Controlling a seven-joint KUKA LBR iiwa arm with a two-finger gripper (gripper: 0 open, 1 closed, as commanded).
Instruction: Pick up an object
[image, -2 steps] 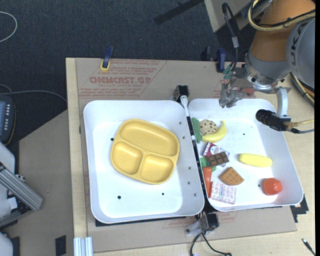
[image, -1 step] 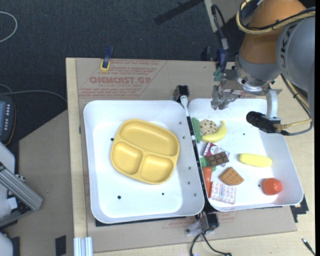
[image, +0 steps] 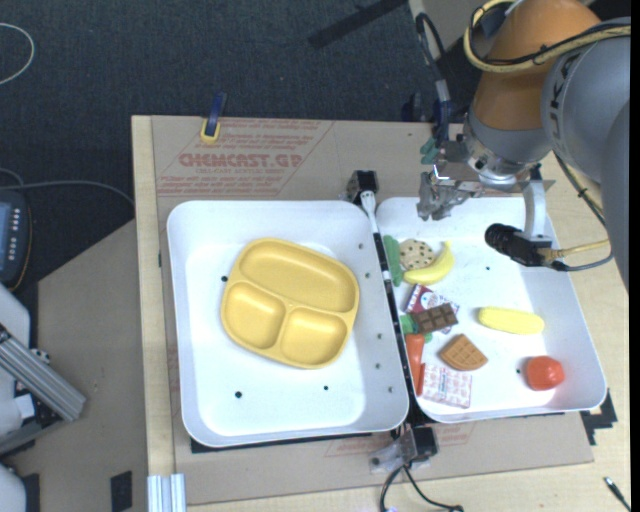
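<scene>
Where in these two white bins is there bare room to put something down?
Left bin: a bare white band all around the yellow tray, widest along its near edge. Right bin: open floor between the banana and the yellow oblong. It is crowded along the divider, where cookie, chocolate, carrot and waffle cluster.

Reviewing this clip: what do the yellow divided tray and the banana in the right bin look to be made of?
The yellow divided tray looks like moulded plastic with a smooth, slightly glossy finish: uniform colour, rounded compartment walls, soft highlights. The banana seems to be a plastic toy rather than fruit: even, saturated yellow and a smooth surface, though it is too small to be sure.
</scene>
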